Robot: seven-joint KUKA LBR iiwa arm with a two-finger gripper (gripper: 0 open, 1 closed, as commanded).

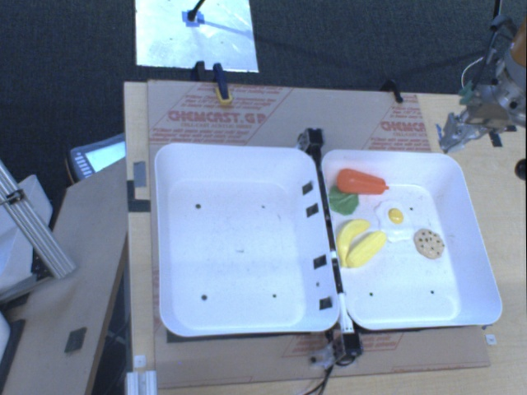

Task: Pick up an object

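The right bin [469,245] holds several toy foods. An orange carrot with a green top [359,183] lies near its back left corner. Yellow bananas [361,243] rest against its left wall. A fried egg [395,216] sits near the middle, with a brown cookie [428,243] to its right. My gripper [458,132] hangs at the far right, above the bench behind the right bin's back right corner, well apart from all the foods. Nothing shows between its fingers.
The left bin [239,237] sits beside the right one, joined along a black-clipped seam [323,229]. Both rest on a cardboard sheet [272,109]. A metal plate [196,21] lies on the dark floor behind. A side table [74,253] stands to the left.
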